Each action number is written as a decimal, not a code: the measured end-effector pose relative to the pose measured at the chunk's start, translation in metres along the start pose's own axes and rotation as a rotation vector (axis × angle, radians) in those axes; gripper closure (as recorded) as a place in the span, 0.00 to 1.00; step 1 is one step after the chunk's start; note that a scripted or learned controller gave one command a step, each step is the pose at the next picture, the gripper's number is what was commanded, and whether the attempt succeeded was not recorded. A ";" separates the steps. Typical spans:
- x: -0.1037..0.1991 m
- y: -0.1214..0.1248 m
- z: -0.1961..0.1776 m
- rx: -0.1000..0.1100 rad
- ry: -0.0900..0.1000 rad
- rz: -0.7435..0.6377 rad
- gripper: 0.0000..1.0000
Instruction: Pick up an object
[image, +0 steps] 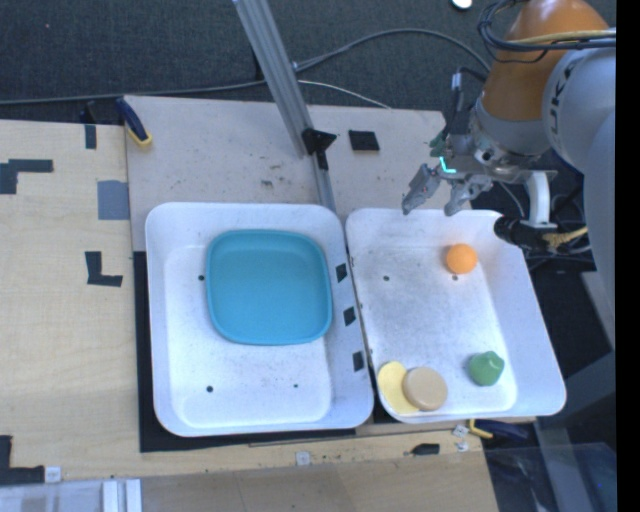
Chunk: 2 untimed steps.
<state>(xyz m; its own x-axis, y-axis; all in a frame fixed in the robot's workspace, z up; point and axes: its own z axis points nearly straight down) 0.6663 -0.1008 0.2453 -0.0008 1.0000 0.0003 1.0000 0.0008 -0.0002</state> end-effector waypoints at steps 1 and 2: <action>0.000 0.000 0.000 0.000 0.000 0.000 0.00; -0.001 -0.001 0.064 0.006 0.000 0.000 0.00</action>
<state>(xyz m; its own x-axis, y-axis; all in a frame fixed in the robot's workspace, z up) 0.6650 -0.1013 0.1816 -0.0006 1.0000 0.0004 1.0000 0.0006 -0.0060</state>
